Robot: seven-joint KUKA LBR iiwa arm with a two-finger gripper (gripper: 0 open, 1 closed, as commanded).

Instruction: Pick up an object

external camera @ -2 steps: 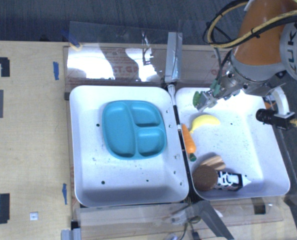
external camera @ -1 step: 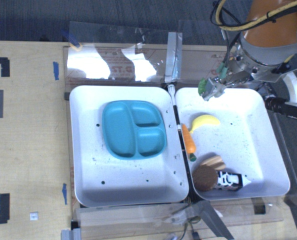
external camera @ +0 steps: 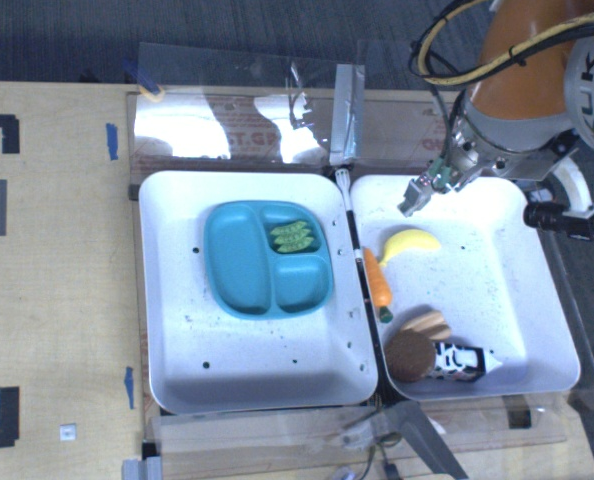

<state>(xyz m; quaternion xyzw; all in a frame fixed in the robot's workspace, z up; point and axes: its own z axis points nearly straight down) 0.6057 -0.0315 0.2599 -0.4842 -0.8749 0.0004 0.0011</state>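
Grey and orange, the robot arm is reaching in from the right, and its hand is hanging above the upper left part of the right-hand shallow white plastic bin, carrying nothing between its tips. Whether those tips are apart or together cannot be told at this distance.

Lying loose in that bin, well within the arm's reach, are the candidates for lifting: a small curved yellow toy banana just below the hand, a slim orange toy carrot with a green end resting against the bin's left wall, a round brown wooden-looking disc near the front, and a black-and-white patterned toy touching the disc's right side.

Sitting in the left-hand shallow white bin is a teal plastic divided plate, with a cluster of green toy pea pods lying in its upper right compartment, apparently parked there out of play.

Judging by the hand's position, the banana is looking like the nearest target, lying apart from its neighbours and so offering a clean approach; the carrot, pressed to the wall, is likely leaving little room for a tip on that side. Both bins are resting side by side on the pale wooden table.
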